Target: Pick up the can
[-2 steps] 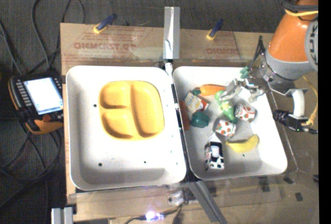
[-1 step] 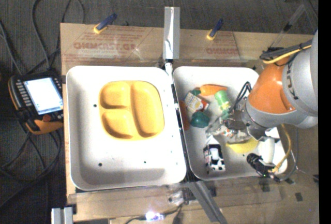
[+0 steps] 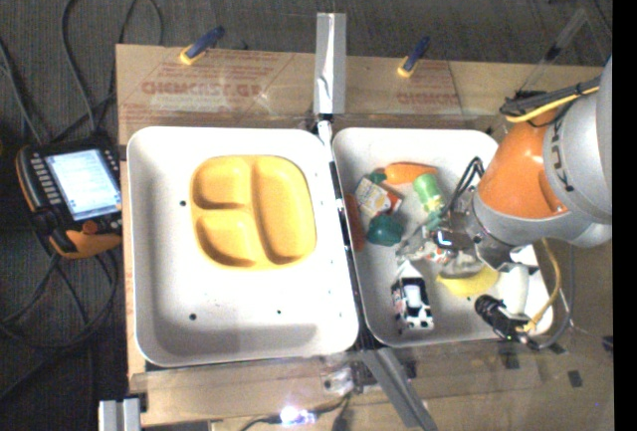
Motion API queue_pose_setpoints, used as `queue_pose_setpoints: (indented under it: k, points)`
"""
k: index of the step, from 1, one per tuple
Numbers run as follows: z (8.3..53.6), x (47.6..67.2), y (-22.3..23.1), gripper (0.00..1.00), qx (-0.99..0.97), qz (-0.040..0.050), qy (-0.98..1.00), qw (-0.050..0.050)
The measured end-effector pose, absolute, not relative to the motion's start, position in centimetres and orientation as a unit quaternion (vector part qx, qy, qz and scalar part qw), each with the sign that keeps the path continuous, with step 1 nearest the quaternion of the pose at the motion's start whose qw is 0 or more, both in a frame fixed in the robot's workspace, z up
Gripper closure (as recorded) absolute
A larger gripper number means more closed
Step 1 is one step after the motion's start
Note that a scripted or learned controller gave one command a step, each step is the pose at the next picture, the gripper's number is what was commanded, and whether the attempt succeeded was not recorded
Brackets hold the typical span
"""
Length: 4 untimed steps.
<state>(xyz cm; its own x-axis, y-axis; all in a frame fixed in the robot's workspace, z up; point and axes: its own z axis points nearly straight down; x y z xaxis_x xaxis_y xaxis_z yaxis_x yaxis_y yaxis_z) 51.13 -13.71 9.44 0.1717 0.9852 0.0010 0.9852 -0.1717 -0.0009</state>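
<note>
Fingers of the gripper point(image 3: 435, 245) cannot be judged parted or closed, low in the right bin point(image 3: 370, 320). No can is distinguishable among the clutter there; a yellow tray point(image 3: 254, 210) fills the left bin point(image 3: 149, 320).

Small silvery can point(image 3: 457, 267), partly hidden, pose unclear, toward the near right of the right bin point(image 3: 383, 324)
</note>
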Motion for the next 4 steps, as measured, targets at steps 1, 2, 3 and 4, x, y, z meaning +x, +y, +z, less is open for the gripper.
queue_pose_setpoints:
  k: [1,2,3,4]
  points:
    - [9.5,50.5,-16.4,0.0,-0.74,-0.0053,-0.672,-0.009]
    - [10.3,50.3,-16.2,1.0,-0.739,-0.0038,-0.673,-0.005]
    - [22.4,61.4,-11.4,1.0,-0.785,0.0021,-0.62,-0.001]
    - [22.4,61.4,-11.4,0.0,-0.785,0.0025,-0.62,-0.001]
